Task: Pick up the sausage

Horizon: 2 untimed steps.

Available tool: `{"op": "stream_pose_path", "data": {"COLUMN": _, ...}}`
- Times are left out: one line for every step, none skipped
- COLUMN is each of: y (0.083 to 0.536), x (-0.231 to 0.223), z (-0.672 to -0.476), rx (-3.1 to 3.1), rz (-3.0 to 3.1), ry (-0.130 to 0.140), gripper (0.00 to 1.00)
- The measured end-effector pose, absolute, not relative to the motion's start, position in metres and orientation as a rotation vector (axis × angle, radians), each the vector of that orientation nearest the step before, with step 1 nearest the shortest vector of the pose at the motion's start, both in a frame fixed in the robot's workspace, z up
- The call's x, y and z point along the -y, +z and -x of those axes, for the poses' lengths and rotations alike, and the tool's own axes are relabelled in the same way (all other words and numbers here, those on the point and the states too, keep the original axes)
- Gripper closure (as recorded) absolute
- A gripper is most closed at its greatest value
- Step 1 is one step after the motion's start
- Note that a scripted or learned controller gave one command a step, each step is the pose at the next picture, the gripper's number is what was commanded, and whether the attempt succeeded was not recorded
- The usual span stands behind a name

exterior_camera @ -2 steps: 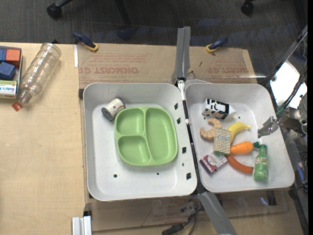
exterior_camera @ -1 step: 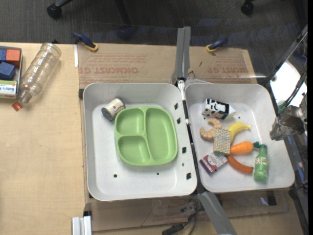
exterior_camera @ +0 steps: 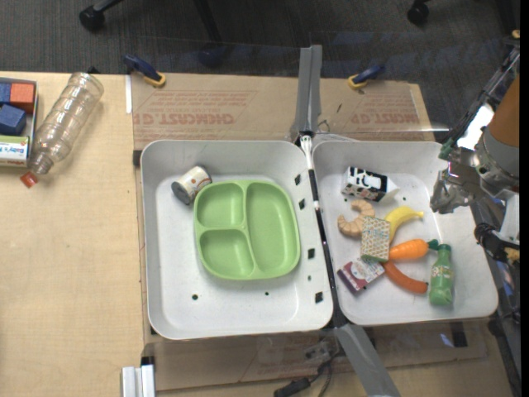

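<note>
Sausage point(exterior_camera: 406, 278) lies in right bin point(exterior_camera: 463, 304) toward 5 o'clock, touching green bottle point(exterior_camera: 441, 275), just below carrot point(exterior_camera: 409, 250); banana point(exterior_camera: 404, 217) and cracker point(exterior_camera: 374, 238) near; my end effector point(exterior_camera: 451, 193) hovers at bin's 3 o'clock edge, apart from sausage; can't tell its opening; green divided plate point(exterior_camera: 247, 228) in left bin point(exterior_camera: 165, 304).

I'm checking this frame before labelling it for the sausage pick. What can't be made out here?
- Gripper: at the right bin's far right edge in the camera view; fingers blur into the dark wrist, so open or shut is unclear.
- Sausage: its right end is hidden behind the green bottle.
- Arm: cut off by the right edge.
- Packet: print too small to read, partly under the cracker.
</note>
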<state>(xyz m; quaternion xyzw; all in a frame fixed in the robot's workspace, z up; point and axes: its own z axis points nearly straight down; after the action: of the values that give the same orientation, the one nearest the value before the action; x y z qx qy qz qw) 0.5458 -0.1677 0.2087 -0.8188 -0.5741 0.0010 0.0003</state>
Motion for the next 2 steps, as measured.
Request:
{"op": "stream_pose_path", "data": {"y": 0.175, "x": 0.183, "z": -0.477, "rx": 1.414, "rz": 2.802, "ry": 0.006, "gripper": 1.0}}
{"op": "stream_pose_path", "data": {"y": 0.195, "x": 0.152, "z": -0.487, "rx": 1.2, "rz": 2.903, "ry": 0.004, "gripper": 1.0}}
